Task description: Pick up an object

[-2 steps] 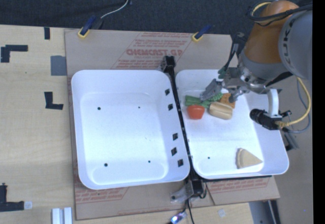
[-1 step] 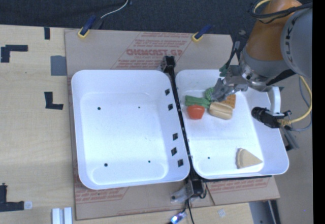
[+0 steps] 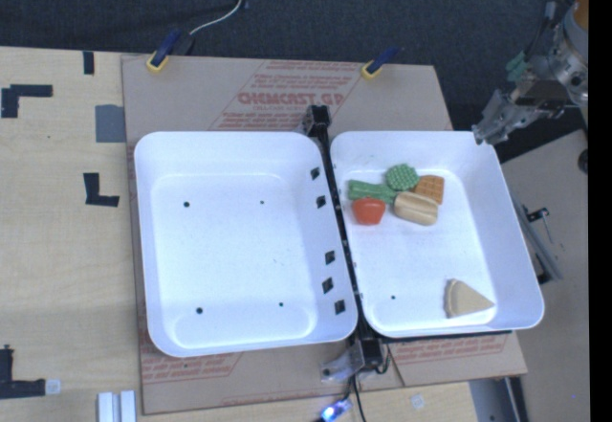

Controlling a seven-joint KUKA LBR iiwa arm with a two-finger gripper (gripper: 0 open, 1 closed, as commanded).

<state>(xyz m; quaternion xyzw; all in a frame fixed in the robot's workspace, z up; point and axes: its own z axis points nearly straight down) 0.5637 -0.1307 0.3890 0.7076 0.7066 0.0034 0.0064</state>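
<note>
Dark carpet backs the tabletop (image 3: 57, 219). Beyond the right bin's (image 3: 497, 219) far corner hangs the claw (image 3: 492, 128), holding nothing. Inside that bin cluster a red tomato (image 3: 369, 211), green vegetable (image 3: 390, 183), bread roll (image 3: 416, 208); wedge (image 3: 466, 299) apart.

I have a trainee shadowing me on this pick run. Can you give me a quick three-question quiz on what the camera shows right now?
1. True or false: all the toy foods lie in the right bin.
2. Multiple choice: which item lies alone near that bin's front right corner? A) red tomato B) tan wedge C) bread roll
3. Short answer: where is the gripper relative to the right bin?

Key
1. True. The left bin holds none of them.
2. B. The tomato, roll, green vegetable and orange waffle piece cluster near the back left.
3. Just off its back right corner, away from the toys.
</note>
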